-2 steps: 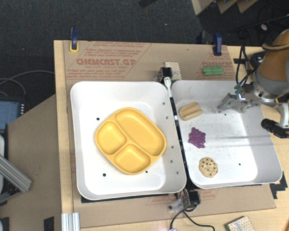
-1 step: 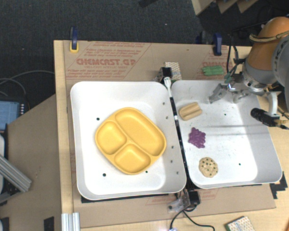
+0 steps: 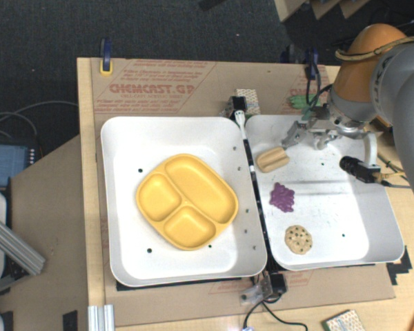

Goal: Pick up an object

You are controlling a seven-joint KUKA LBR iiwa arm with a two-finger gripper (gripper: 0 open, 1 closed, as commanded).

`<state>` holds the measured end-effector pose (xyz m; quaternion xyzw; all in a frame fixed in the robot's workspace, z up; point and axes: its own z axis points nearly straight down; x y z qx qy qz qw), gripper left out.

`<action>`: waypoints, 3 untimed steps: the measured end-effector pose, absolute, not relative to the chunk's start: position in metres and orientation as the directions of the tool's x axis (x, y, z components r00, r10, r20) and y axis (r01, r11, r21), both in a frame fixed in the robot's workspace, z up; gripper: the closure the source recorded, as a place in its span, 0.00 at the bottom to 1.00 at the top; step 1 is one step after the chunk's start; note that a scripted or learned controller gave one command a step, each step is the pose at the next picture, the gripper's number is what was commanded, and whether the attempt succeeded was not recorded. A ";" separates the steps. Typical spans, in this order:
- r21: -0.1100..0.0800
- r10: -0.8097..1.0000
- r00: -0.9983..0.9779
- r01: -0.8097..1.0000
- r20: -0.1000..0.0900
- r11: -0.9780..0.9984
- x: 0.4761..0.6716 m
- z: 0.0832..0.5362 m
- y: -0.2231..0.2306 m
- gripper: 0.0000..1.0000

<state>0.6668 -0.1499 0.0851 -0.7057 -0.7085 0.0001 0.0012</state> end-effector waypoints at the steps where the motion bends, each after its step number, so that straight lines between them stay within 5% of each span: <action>1: -0.002 1.000 -0.002 1.000 0.001 0.002 0.667 0.085 -0.129 0.00; 2: 0.010 1.000 0.008 1.000 -0.009 -0.008 0.650 0.169 -0.225 0.00; 3: -0.016 1.000 -0.004 1.000 0.023 0.004 0.667 0.084 -0.215 0.00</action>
